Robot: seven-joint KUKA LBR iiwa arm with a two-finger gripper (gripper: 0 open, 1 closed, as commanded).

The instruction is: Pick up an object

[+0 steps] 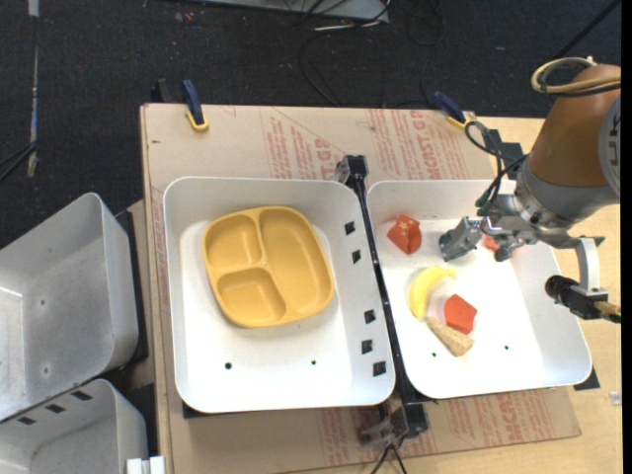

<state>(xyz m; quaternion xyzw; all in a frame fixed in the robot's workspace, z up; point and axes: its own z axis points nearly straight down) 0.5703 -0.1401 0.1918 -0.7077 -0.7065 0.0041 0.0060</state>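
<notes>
Over on the left, in the left bin (188,294), a yellow divided plate (267,265) lying flat: broad, shallow, rigid-looking plastic, probably awkward for a two-finger tool except at the rim. Across the divider, in the right bin (553,363), several small pieces of toy food. Toward the far left of that bin, a red strawberry-like piece (404,234), standing well apart from the rest; likely light, hard and a little slick, best taken across its widest part. Nearer, a yellow banana piece (428,289), curved and smooth, touching a cluster of a red block (460,313) resting on a tan bread-like slice (450,339); crowding there could spoil a clean pinch. Farther right, above the far part of the bin, the gripper (474,240), nothing visible between its tips; whether open or closed, cannot tell.
</notes>
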